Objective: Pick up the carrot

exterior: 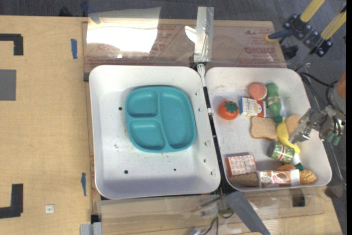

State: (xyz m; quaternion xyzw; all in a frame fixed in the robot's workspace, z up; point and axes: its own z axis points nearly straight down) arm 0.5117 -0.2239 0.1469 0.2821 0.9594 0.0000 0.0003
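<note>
Camera view, looking down at a slant: two white bins are sitting side by side on a bench. The left bin [104, 173] is holding one teal plate [161, 118] with three compartments. The right bin [231, 81] is holding a clutter of toy foods.

The gripper [306, 130] is hanging over the right bin's right side, just beside a yellow banana [282, 134]. It is too blurred to tell whether it is open or closed, and nothing is visibly held.

The carrot [286, 167] seems to be the small orange piece near the bin's front right, wedged between a green bottle [282, 152] and a lying sauce bottle [279, 177]; it is mostly hidden.

To do this step well, the gripper probably needs to be coming toward the front edge and descending straight into that narrow gap, closing across the carrot without catching either bottle.

Counted: two bins, one plate, one tomato [229, 109], one bread slice [263, 128], one banana, two bottles, one carrot.
</note>
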